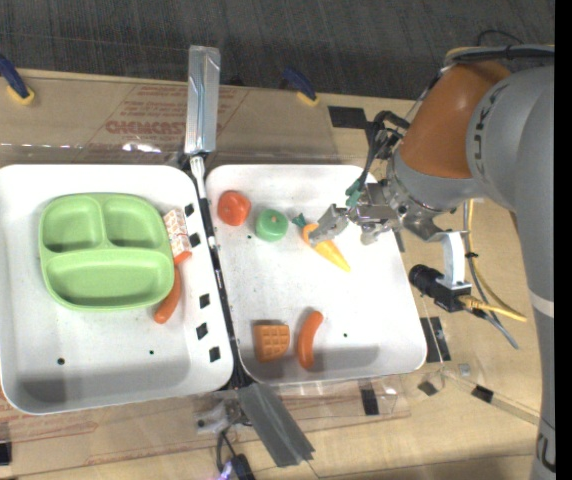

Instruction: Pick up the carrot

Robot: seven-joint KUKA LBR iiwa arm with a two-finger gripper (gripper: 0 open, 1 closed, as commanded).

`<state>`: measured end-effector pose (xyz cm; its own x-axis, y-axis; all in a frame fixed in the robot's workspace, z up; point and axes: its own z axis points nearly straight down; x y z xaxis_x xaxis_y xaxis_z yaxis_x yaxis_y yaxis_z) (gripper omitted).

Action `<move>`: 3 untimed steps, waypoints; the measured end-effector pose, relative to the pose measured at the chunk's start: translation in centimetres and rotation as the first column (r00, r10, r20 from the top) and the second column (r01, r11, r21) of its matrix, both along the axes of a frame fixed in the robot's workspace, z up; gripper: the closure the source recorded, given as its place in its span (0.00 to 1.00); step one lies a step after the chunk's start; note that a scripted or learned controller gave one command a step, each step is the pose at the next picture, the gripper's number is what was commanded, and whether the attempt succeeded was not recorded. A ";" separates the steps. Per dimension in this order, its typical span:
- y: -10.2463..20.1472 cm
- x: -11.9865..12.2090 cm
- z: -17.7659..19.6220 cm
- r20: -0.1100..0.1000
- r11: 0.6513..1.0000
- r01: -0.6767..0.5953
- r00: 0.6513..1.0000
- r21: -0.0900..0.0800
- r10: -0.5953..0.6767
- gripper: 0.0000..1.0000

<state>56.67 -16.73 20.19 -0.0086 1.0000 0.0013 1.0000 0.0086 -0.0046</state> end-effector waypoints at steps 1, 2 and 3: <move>0.2 1.6 3.3 0.002 0.996 0.085 0.996 -0.002 -0.085 0.00; 0.2 4.5 -9.6 -0.003 0.996 0.088 0.996 -0.001 -0.088 0.00; 0.3 4.7 -8.5 -0.002 0.997 0.083 0.997 0.000 -0.083 1.00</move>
<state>61.33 -16.39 11.74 0.0743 0.9972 0.0013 0.9972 -0.0743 -0.0065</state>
